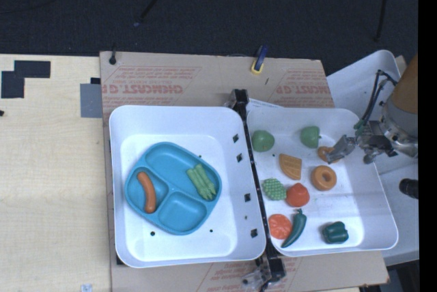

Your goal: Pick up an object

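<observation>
Overhead, then, line by line:

Worktop (pixel 54 168): pale wood, with a cardboard sheet (pixel 212 82) under two white bins set side by side.

Left bin (pixel 171 120): holds a blue divided plate (pixel 171 212). A sausage (pixel 146 191) lies in the plate's left section; green beans (pixel 202 181) lie in its right section.

Right bin (pixel 369 215): holds the loose toy food, all lying on the floor of the bin.

Top row: a green ball (pixel 263 140) near the divider, a green pepper (pixel 311 136) further right.

Middle: an orange wedge (pixel 291 166), a doughnut (pixel 323 178), a knobbly green piece (pixel 273 189) touching a red tomato (pixel 298 196).

Bottom: a red-orange piece (pixel 279 226) touching a dark green chilli (pixel 295 229), and a dark green pepper (pixel 335 233) apart at the right.

Claw (pixel 358 146): at the right bin's upper right edge (the arm comes in from the right). Its fingers stand spread apart with nothing between them. One fingertip (pixel 339 149) is beside a small brown object (pixel 326 151), just above the doughnut; whether they touch I cannot tell.
</observation>
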`<state>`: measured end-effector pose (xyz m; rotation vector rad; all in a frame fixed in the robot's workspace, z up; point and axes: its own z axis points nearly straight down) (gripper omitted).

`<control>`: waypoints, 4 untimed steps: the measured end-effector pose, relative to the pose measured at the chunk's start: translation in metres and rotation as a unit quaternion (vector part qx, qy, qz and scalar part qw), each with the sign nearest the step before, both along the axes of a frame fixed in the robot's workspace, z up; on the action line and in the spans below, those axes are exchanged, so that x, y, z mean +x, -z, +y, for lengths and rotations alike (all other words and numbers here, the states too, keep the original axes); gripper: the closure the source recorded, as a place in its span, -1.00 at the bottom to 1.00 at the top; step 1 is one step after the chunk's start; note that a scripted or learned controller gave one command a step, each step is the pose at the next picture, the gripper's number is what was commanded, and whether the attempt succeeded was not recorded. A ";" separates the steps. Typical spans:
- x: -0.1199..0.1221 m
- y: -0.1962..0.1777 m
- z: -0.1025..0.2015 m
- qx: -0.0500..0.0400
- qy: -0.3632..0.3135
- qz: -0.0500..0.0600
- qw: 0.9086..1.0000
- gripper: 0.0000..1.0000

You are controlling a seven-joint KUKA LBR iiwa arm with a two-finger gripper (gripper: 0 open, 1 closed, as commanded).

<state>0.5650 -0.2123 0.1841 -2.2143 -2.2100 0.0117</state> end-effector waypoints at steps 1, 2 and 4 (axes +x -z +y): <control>0.003 -0.008 0.000 -0.002 -0.001 -0.007 1.000 -1.00; 0.007 0.052 0.008 -0.001 -0.003 -0.005 1.000 -1.00; 0.008 0.087 0.010 -0.001 -0.002 -0.006 1.000 1.00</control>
